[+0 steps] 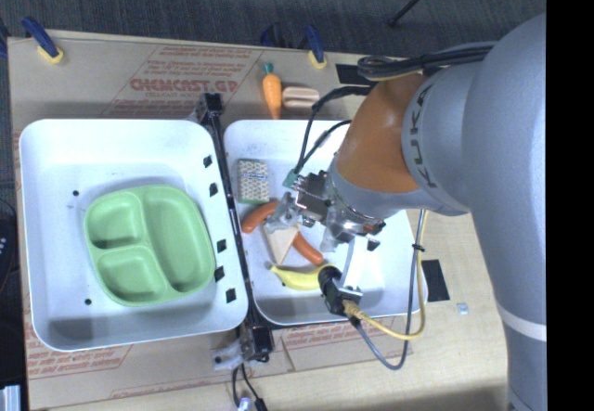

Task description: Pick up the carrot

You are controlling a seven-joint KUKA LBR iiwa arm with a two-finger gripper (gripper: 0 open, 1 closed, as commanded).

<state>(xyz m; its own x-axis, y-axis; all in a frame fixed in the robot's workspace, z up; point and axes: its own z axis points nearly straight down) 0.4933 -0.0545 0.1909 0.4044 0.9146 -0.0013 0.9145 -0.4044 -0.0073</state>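
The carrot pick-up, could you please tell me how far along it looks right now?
Done: the arm has reached over the right bin, with the claw low among the toy food there. In hand: nothing that I can confirm; the wrist hides the fingers. Left: the carrot lies on the bench behind the bin, beside a tan piece, apart from the claw. Grasping and lifting it remain.
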